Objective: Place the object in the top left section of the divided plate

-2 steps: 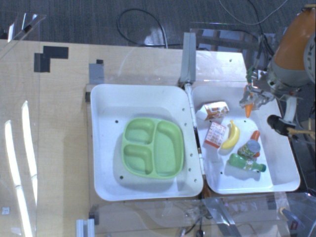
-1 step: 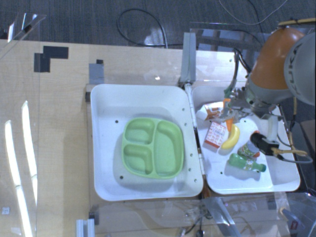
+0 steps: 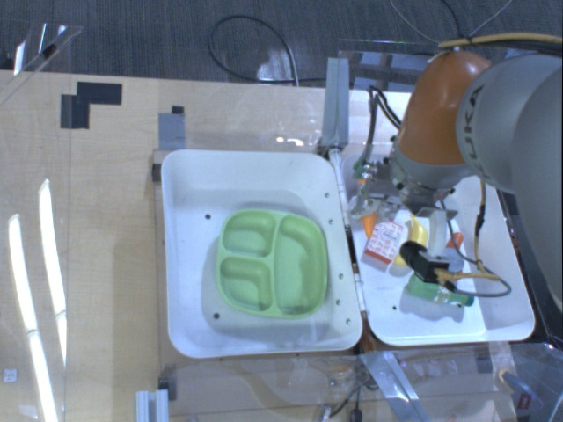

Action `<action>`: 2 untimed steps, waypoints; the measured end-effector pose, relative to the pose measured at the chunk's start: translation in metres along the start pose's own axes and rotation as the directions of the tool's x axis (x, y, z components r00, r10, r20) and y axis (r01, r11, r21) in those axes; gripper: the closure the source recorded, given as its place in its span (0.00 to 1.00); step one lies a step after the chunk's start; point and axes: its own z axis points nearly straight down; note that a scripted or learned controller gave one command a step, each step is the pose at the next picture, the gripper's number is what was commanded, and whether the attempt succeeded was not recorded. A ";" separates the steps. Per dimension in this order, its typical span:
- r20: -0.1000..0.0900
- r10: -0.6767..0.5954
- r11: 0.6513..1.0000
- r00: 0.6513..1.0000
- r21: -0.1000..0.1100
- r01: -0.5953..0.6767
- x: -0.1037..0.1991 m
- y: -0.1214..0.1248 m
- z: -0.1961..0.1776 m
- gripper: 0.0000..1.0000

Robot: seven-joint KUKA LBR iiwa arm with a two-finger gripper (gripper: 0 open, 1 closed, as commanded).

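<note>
Looking from the left, there's bare wooden worktop [image 3: 88, 236] with a few black tape marks [image 3: 88, 99], then the left bin [image 3: 189, 170] with the green plate [image 3: 273, 264] sitting flat in it. Its top left section [image 3: 249, 234] has nothing in it, so I'd say the task is barely started: pick, carry and drop are all to come. The object must be somewhere in the right bin [image 3: 501, 323], where a small orange-and-white carton [image 3: 383, 242], a yellow bit [image 3: 419, 233] and a greenish thing [image 3: 435, 293] lie close together. The pincer [image 3: 383, 202] hangs low just above the carton, tucked under the wrist, so I can't tell if it's open or gripping anything. Dark carpet [image 3: 176, 7] with a loose cable [image 3: 246, 42] runs behind.
</note>
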 end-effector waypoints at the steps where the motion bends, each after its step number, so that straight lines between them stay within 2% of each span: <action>1: -0.001 -0.212 0.977 0.977 -0.001 0.212 0.054 -0.026 0.000 1.00; 2: -0.001 -0.212 0.977 0.977 -0.001 0.212 0.053 -0.026 0.000 0.00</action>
